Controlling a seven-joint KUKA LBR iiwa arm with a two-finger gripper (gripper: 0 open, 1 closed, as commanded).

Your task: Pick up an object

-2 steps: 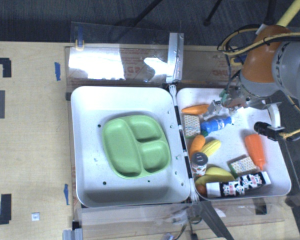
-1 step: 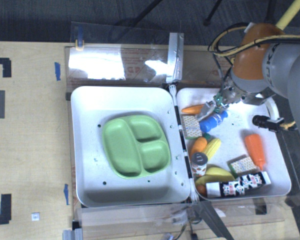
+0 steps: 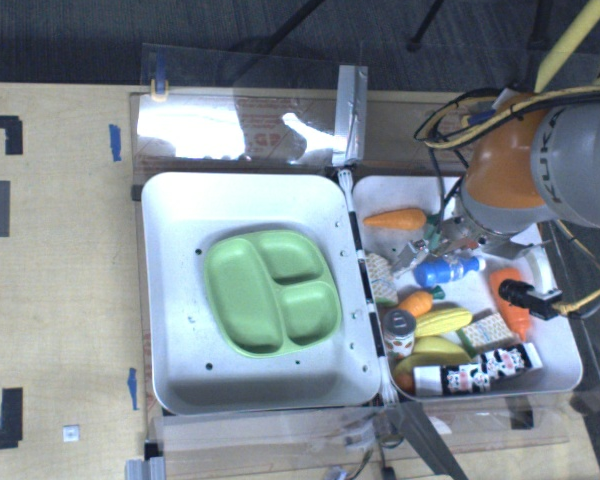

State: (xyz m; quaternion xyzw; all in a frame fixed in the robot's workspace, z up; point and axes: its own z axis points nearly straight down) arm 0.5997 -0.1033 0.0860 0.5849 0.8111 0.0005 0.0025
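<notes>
Arm (image 3: 555, 163) in from the right, wrist low over the far half of the right bin (image 3: 572, 370). The jaws sit below the orange band, roughly between the carrot (image 3: 395, 219) and the blue bottle (image 3: 448, 269). The wrist covers them from above, so I cannot tell whether they are spread or pressed together. I see nothing between them, so no grasp logged.

My pick for the target is the blue bottle, as the closest thing. It lies flat near the middle of the right bin, just on the near side of the jaws. It may be touching them; I can't separate the two here. Its long axis runs roughly left-right across the view, with the right end tipped slightly toward the far wall. I judge the jaws would need to close far-to-near across it.

The carrot is the other close option. It is in the far-left part of the same bin, just beside the jaws on their far side, also lying left-right.

Clutter toward the near wall:
- small orange ball (image 3: 416, 303)
- yellow piece (image 3: 443, 320)
- jar with a dark lid (image 3: 400, 328)
- black-and-white patterned tube (image 3: 480, 370)

These are packed tight, and most look to be touching.

The left bin (image 3: 170, 208) holds a green divided tray (image 3: 270, 288), well apart from the arm.

The bottle looks round, so it may roll into its neighbours when squeezed.
</notes>
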